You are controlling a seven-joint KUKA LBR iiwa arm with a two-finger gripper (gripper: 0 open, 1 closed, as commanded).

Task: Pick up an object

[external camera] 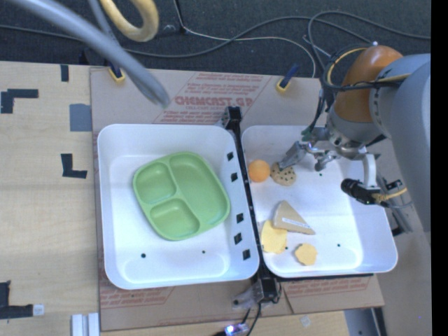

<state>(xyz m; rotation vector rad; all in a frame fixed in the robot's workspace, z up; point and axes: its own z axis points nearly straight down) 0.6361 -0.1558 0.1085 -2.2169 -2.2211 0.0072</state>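
The right bin (350, 257) holds an orange ball (259, 171), a brown speckled cookie (283, 177), a tan cheese wedge (290, 218) and two yellow pieces (274, 238) (305, 254). My gripper (285, 162) hangs low at the back of this bin, its fingers pointing left and down right over the cookie's upper edge. The orange ball lies just left of the fingertips. Nothing is seen lifted off the bin floor.
The left bin (115, 257) holds a green three-compartment tray (182, 194). A black divider (241, 187) runs between the two bins. Grey hoses and a yellow loop (129, 5) hang over the back left. Cables trail behind the bins.
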